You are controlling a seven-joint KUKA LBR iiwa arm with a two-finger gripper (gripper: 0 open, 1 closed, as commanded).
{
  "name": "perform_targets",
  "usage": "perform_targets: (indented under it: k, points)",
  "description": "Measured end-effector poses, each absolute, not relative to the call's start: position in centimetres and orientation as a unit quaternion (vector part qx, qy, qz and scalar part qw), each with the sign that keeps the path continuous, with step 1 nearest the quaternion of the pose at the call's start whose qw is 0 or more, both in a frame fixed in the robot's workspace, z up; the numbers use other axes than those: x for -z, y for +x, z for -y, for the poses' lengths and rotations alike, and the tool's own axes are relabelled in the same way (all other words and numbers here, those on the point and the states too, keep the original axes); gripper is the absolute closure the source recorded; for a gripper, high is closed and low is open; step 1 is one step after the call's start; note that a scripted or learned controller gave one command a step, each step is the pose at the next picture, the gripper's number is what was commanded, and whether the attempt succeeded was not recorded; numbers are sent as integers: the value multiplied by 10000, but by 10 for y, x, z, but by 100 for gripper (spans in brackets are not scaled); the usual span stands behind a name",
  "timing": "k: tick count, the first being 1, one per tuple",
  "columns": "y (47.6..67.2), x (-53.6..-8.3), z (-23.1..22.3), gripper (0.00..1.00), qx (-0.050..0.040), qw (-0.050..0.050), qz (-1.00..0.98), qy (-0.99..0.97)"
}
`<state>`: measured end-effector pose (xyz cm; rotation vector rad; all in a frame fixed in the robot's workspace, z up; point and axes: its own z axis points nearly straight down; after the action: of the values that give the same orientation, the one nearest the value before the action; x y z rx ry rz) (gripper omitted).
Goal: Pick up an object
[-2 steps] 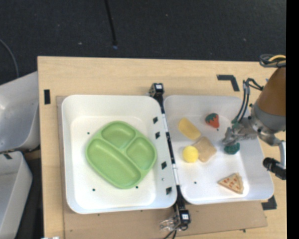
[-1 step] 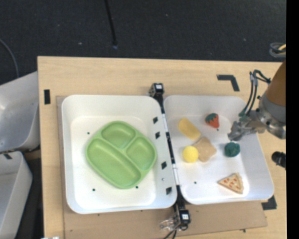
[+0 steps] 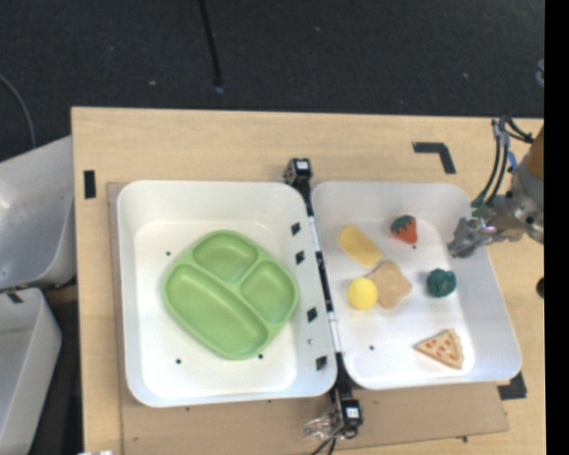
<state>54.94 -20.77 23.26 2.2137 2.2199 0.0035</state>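
Observation:
The right bin [image 3: 484,349] holds several toy foods: a yellow oblong piece [image 3: 360,245], a yellow ball [image 3: 362,294], a tan bread slice [image 3: 392,283], a red strawberry [image 3: 404,227], a dark green lump [image 3: 441,282] and a pizza slice [image 3: 442,348]. My gripper [image 3: 467,238] hangs at the bin's right rim, right of the strawberry and above the green lump. Nothing shows between its fingers.
The left bin [image 3: 142,254] carries a green divided plate [image 3: 229,292]. A black clip row runs along the seam between the bins [image 3: 315,282]. White equipment [image 3: 19,216] stands off the bench's left edge.

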Motion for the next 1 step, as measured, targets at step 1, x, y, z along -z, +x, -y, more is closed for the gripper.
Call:
perform_targets:
  k: [1]
  points:
    - [550, -250, 209, 100, -7, 21, -7083, 7059]
